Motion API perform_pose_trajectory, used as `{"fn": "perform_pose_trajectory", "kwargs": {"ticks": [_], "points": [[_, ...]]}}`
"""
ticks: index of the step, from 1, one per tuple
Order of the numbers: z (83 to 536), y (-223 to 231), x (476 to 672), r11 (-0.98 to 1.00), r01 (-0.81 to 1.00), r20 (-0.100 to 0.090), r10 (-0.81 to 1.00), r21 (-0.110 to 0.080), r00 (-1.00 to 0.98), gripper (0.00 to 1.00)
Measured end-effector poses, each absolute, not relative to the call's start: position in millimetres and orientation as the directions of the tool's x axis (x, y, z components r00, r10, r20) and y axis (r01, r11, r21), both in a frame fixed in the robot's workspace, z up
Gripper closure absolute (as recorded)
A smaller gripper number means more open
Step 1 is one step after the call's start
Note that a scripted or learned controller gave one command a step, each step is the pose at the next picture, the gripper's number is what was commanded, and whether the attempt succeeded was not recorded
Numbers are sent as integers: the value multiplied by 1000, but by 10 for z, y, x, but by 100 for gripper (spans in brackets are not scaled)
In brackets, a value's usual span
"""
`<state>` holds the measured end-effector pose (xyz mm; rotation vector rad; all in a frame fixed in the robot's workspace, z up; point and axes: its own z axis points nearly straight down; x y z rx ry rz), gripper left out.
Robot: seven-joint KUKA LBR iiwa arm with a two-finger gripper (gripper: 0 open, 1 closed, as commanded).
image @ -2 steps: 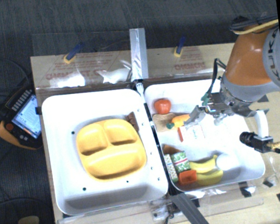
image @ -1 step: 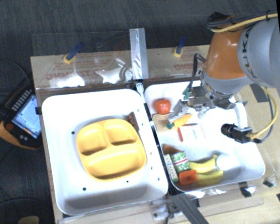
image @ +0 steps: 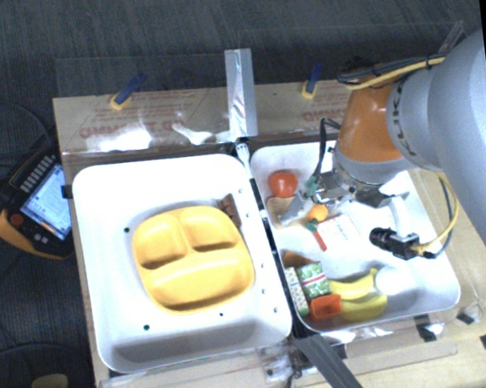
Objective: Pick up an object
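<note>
Nearest the viewer, along the near wall of the right bin, lies a curved yellow banana with a smooth, slightly glossy skin. Touching its left end sits a small orange-red block, and just beside that stands a green-and-white printed carton with flat, boxy sides.

In the left bin, a moulded yellow plastic tray rests near the centre. It is a rounded rectangle, divided into two small far compartments and one wide near compartment, with a matte finish. A small dark brown object touches its far right corner.

Farther in, in the middle of the right bin, the gripper hangs low over a cluster of small items: a thin red stick and a small orange piece. Whether the fingers are spread or pressed together cannot be told, and nothing is visibly pinched. A black cable connector hangs to the right of the gripper.

Just beyond, toward the far left corner of the right bin, sits a round, smooth red tomato-like ball. The grey arm with its orange band enters from the right. Both bins are shallow white plastic with rounded corners.
</note>
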<state>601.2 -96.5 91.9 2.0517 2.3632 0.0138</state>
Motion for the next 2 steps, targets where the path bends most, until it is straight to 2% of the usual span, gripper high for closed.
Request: {"fn": "perform_pose_trajectory", "kwargs": {"ticks": [1, 2], "points": [[1034, -959, 6028, 140, 990, -1, 990, 19, -140, 100], [1835, -344, 6196, 139, 990, -1, 990, -1, -139, 100]]}}
